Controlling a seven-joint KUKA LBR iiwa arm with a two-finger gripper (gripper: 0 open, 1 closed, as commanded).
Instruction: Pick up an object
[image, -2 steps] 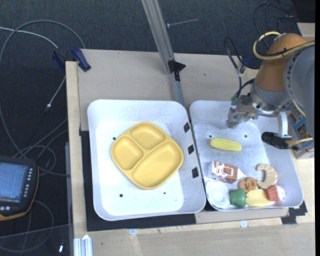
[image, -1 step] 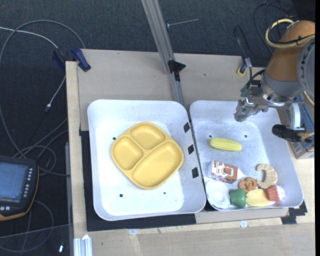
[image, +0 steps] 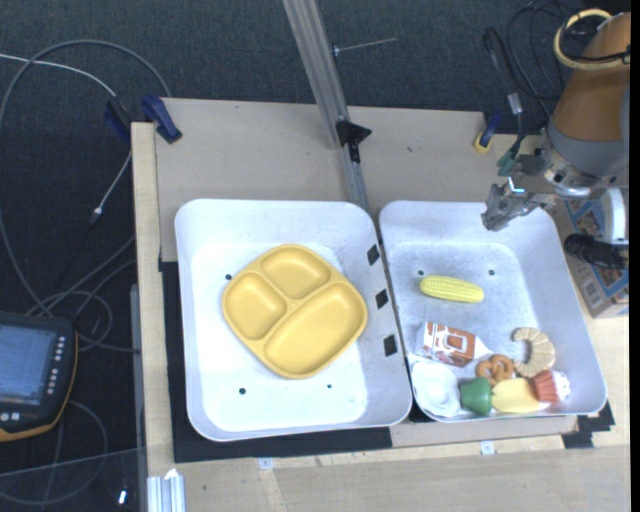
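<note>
Corn cob (image: 452, 290) lies in our right bin (image: 560, 250), nearest our gripper (image: 497, 216), which hovers over the bin's far rim with nothing between its fingers; their spread we cannot tell. Reaching, gripping and lifting all remain.

- light falls evenly from overhead; the two white bins (image: 290, 225) read bright but not blown out.
- the yellow tray (image: 295, 310) shows a soft sheen on its raised ridges, with no hard glare.
- shadows are faint and short, a thin one beneath the corn (image: 452, 290) to the right of the tray.
- floor beyond the bench, left of the tray, is dim.
- the whole picture is slightly soft and grainy; my gripper (image: 503, 208) looks smeared, its fine detail lost.
</note>
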